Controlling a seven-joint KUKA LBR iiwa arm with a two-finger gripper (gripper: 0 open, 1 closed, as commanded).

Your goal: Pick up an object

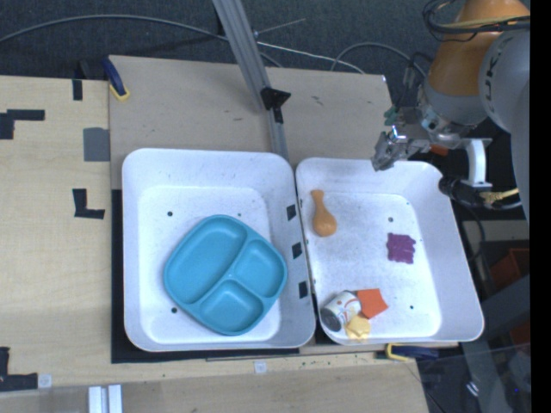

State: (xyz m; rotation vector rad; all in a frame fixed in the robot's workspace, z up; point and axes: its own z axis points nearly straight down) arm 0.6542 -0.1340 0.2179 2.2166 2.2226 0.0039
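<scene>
I'm seeing the gripper hanging over the right bin's 1 o'clock rim, can't tell its state, while the orange pear-shaped toy is sitting at 10 o'clock, purple piece mid-right, open floor between.

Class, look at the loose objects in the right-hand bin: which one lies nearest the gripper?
The orange pear-shaped piece in the bin's upper left lies nearest the gripper. The purple piece is slightly farther, and the cluster at the bin's near edge is farthest.
</scene>
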